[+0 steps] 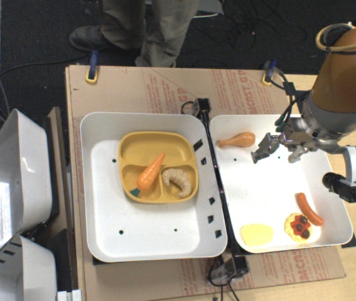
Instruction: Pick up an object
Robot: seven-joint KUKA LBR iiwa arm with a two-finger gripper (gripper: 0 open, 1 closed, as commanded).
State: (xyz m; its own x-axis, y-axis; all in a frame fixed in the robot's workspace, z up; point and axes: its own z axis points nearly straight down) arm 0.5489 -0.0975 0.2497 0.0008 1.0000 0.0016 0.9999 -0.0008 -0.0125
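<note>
Here the gripper [279,148] hovers over the right bin [272,199], fingers spread wide with nothing between them, just beside the toy chicken drumstick [237,141], likely its target. The sausage [309,209], yellow disc [256,234] and mini pizza [300,226] lie well apart.

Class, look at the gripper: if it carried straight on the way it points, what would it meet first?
Probably the drumstick. The gripper points left over the right bin, just beside it; height is unclear.
</note>
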